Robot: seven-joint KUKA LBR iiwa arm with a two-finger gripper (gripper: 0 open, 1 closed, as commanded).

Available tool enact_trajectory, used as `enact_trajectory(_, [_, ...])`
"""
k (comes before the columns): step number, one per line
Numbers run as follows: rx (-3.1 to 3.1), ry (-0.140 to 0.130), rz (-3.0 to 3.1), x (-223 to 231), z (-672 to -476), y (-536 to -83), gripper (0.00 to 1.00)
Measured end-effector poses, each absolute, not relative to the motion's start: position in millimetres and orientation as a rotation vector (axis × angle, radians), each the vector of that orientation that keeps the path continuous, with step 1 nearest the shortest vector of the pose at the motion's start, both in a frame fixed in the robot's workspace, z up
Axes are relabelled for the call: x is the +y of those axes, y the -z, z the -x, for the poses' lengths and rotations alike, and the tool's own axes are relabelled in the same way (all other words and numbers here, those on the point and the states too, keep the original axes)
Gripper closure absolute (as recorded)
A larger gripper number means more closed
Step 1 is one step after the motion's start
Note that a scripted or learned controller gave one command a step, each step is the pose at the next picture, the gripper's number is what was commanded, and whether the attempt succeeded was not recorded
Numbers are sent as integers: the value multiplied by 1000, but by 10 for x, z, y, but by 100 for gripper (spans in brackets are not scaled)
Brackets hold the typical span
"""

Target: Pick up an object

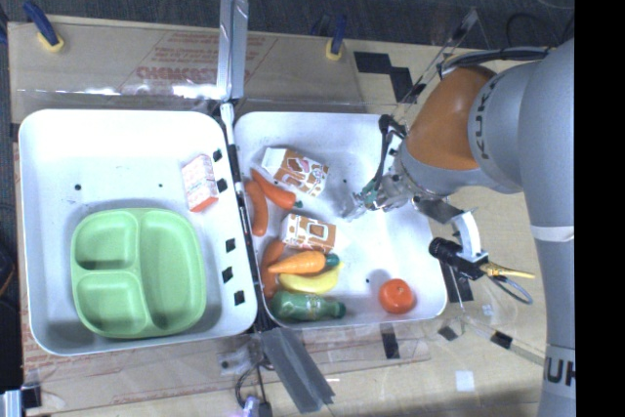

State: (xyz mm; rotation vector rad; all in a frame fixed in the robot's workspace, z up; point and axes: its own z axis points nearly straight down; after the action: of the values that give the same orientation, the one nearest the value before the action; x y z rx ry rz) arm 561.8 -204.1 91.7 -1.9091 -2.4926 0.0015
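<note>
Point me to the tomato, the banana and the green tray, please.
tomato (395, 295), camera view, middle of its red top.
banana (311, 281), camera view, middle of its yellow curve.
green tray (140, 270), camera view, ridge between its compartments.

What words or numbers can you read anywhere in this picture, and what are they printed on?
"KU": large grey letters on the arm's casing, cut off at the picture's lower right.
Red lettering on the brown board behind the bins: too faint and blurred to read.
Small carton in the left bin: print too small to read.
Two cartons in the right bin: patterned fronts, nothing legible.
</note>
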Motion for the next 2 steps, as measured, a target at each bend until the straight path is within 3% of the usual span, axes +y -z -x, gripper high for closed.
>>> enact_trajectory(1, [-2493, -1, 1908, -2039, -5619, -917, 0])
enact_trajectory(2, [-2499, -2, 1902, -2036, -5624, -1021, 100])
